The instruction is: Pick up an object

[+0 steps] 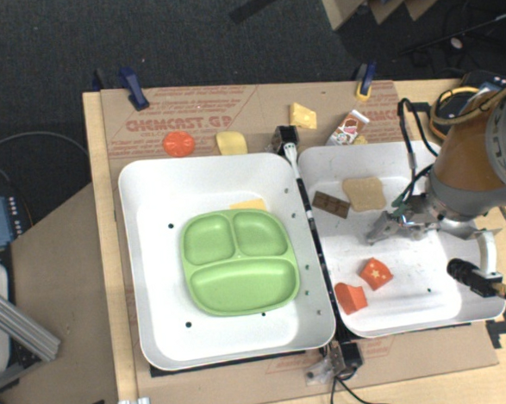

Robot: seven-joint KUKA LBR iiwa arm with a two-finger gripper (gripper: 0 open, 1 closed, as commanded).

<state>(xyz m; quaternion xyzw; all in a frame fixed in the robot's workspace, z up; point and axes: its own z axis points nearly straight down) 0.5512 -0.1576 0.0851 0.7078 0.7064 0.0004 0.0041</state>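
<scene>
cardboard-topped bench, dark carpet, 2 white bins, pincer state unclear

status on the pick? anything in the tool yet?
Done: arm is over the right bin, tool low near the tan block. In hand: no object visible between its fingers. Left: the grasp and lift; brown block and both orange-red blocks lie on the bin floor.
</scene>
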